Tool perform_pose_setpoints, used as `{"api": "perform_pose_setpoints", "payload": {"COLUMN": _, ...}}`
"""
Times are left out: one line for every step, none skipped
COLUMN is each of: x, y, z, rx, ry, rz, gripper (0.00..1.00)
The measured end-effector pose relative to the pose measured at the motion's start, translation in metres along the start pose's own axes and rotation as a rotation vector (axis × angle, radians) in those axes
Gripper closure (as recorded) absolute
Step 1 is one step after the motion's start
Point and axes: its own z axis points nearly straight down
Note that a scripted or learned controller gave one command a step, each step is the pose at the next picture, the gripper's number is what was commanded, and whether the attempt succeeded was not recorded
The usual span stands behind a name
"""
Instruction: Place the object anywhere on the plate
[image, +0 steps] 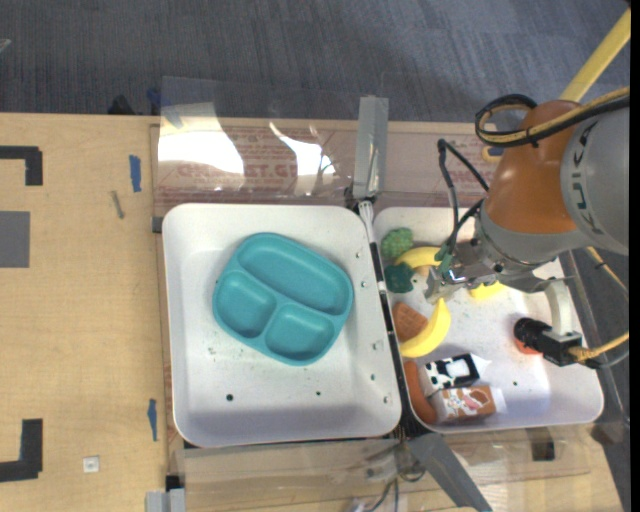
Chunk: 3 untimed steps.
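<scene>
A teal plate (283, 296) with three compartments lies in the left bin (200, 390), with nothing on it. My gripper (445, 282) hangs low over the near-left part of the right bin (570, 395). It is just above the upper tip of a yellow banana (429, 331) that curves down and to the left. A second yellow piece (414, 258) lies just left of the gripper, and another yellow bit (486, 291) shows to its right. Nothing can be seen held in the gripper.
A green toy vegetable (397, 243) sits at the right bin's back left corner. An orange-brown piece (409, 318) lies beside the banana. Nearer the front are a black-and-white item (452, 370) and an orange packet (466, 403). The bins' shared wall (382, 330) separates gripper from plate.
</scene>
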Motion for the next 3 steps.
{"api": "perform_pose_setpoints", "payload": {"x": -0.002, "y": 0.051, "z": -0.001, "rx": -0.007, "ry": -0.001, "rz": -0.375, "gripper": 1.0}}
{"api": "perform_pose_setpoints", "payload": {"x": 0.056, "y": 0.052, "z": -0.001, "rx": -0.003, "ry": 0.002, "rz": -0.702, "gripper": 1.0}}
{"api": "perform_pose_setpoints", "payload": {"x": 0.06, "y": -0.059, "z": -0.146, "rx": -0.016, "ry": -0.008, "rz": -0.865, "gripper": 1.0}}
